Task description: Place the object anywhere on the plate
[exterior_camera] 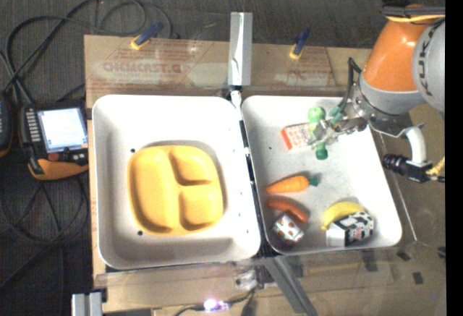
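Note:
A yellow divided plate [176,186] lies in the left bin [108,163]. In the right bin [376,177], my gripper [319,134] hangs over the upper part. Its green-tipped fingers [315,115] stand apart, open, with nothing between them. A small red and white carton [294,137] lies just left of the fingers, touching or nearly touching them. Lower in that bin are an orange carrot [290,184], a brown-red sausage [286,206], a banana [340,211], a cow-patterned carton [351,229] and a small red and white box [287,228].
The ridge between the two bins [247,163] separates the gripper from the plate. The arm's orange band [398,54] comes in from the upper right. A small screen device [59,130] and cables lie left of the bench.

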